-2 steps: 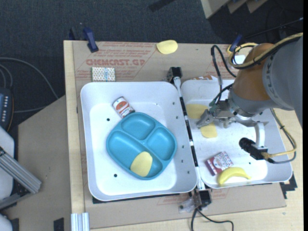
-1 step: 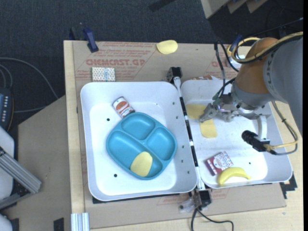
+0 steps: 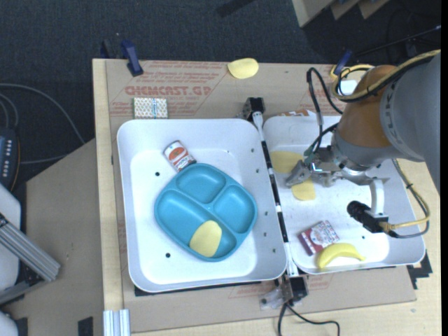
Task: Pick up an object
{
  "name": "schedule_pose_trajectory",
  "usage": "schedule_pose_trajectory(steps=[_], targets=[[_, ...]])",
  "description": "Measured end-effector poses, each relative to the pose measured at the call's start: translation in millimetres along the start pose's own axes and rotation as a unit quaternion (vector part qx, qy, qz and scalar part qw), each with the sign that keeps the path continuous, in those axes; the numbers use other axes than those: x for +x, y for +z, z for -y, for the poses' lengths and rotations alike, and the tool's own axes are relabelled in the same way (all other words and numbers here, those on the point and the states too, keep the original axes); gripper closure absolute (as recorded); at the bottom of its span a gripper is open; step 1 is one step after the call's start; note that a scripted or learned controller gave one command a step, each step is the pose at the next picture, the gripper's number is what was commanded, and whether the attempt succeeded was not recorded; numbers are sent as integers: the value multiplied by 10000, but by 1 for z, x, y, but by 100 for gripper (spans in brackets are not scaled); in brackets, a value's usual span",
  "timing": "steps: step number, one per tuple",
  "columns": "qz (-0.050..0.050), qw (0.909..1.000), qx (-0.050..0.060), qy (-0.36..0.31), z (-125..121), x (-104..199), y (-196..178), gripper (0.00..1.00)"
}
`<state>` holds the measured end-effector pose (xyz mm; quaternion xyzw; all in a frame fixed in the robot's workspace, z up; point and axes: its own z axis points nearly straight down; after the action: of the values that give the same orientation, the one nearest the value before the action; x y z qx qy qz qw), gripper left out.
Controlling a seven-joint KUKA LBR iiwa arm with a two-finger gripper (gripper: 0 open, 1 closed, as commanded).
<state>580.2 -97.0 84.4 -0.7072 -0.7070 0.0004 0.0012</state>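
Two shallow white plastic bins sit side by side on a tan board printed in red with "CHEMCAST G.P"; further red lines beneath it are too small to read

Left bin (image 3: 133, 187):
- blue moulded plastic divided plate (image 3: 204, 210), three compartments, at the centre
- yellow rounded lemon-like piece (image 3: 206, 239) lying in the plate's 6 o'clock compartment
- small can with red and white label (image 3: 179, 155) on the bin floor at 11 o'clock from the plate, just beside its rim; label text not legible

Right bin (image 3: 406, 247):
- grey arm with orange band (image 3: 371, 121) enters from 2 o'clock; its gripper (image 3: 313, 172) is down near the bin floor by the left wall
- small yellow rounded lump (image 3: 304, 191) just below the gripper at 7 o'clock; whether they touch I cannot tell
- pale yellow flat piece (image 3: 283, 161) at 10 o'clock from the gripper, against the bin's left wall
- how far the gripper is open I cannot tell, nor whether it has hold of anything
- red and white packet (image 3: 319, 236) at 6 o'clock, print unreadable
- yellow banana (image 3: 337, 255) just below the packet, touching it

On the board, outside the bins:
- yellow oval piece (image 3: 243, 68) at 12 o'clock
- small patterned white sachet (image 3: 150, 107) at 11 o'clock, lettering too fine to read
- blue clamp (image 3: 130, 58) at the far left corner
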Motion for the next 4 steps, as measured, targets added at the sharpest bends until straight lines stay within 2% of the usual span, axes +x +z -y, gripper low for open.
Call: schedule_pose_trajectory(steps=[1, 2, 3, 4], targets=[[0, 10000, 1, 0, 12, 0, 0, 0], [10, 10000, -16, -9, -76, -24, -1, 0], [1, 10000, -3, -3, -24, -1, 0, 0], [0, 10000, 1, 4, 6, 4, 0, 0]])
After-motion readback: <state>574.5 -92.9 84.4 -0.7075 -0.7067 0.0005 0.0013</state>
